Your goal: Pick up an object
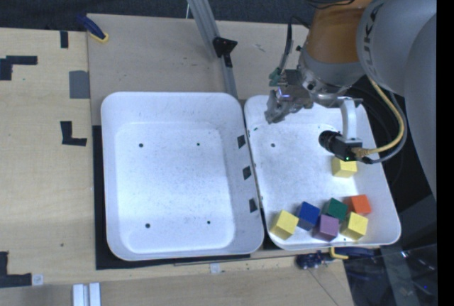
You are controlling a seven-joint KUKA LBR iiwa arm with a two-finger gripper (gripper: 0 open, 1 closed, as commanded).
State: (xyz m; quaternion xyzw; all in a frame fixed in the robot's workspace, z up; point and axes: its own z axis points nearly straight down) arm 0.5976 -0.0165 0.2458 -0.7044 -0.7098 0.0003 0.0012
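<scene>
Several small cubes lie in the right bin. A yellow cube sits alone near the bin's right wall. Along the front edge cluster a yellow cube, a blue cube, a purple cube, a green cube, an orange cube and another yellow cube. My gripper hangs over the back left corner of the right bin, far from the cubes. Nothing shows between its fingertips.
The left bin stands beside the right one. A slanted metal pole rises behind the bins. The arm's grey body and orange band fill the upper right, with cables running down along the right bin's wall.
</scene>
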